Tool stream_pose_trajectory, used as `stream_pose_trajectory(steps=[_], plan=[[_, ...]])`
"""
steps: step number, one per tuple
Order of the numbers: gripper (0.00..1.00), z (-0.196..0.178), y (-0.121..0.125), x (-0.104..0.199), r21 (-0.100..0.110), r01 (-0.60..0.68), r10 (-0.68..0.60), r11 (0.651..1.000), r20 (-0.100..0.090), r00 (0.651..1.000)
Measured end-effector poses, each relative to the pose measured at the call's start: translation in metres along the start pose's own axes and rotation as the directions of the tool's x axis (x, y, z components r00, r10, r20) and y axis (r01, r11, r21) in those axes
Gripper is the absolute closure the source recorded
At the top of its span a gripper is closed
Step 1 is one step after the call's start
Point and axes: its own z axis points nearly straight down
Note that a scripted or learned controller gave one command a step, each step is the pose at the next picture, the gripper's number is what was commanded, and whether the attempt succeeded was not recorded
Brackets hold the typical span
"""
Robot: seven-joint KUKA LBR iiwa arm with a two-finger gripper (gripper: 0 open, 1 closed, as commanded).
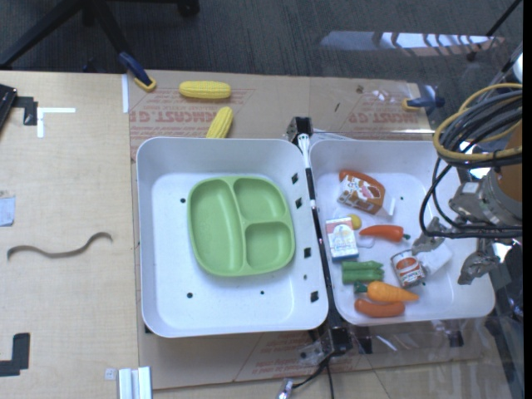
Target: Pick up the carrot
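Nothing is lifted yet. The carrot (391, 292) lies in the right bin (465, 310) near its front wall, resting on a red pepper (380, 308) (just beside a small can (407, 269)). The tool (453, 258) hangs over the bin's right side, its 2 fingers spread and holding nothing. Reaching, closing and lifting remain.
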Motion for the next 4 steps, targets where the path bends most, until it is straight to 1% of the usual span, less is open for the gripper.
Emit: stream_pose_trajectory(steps=[1,2,3,4], plan=[[0.0,0.011,-0.039,0.026,0.001,-0.144,0.143,0.99,0.002,0.99],[0.0,0.039,0.012,-0.014,-0.003,-0.046,0.046,0.999,0.0,0.999],[0.0,0.054,0.022,-0.03,-0.004,0.274,-0.274,0.962,-0.001,0.962],[0.0,0.093,0.039,-0.045,0.021,0.535,-0.535,0.845,-0.007,0.845]])
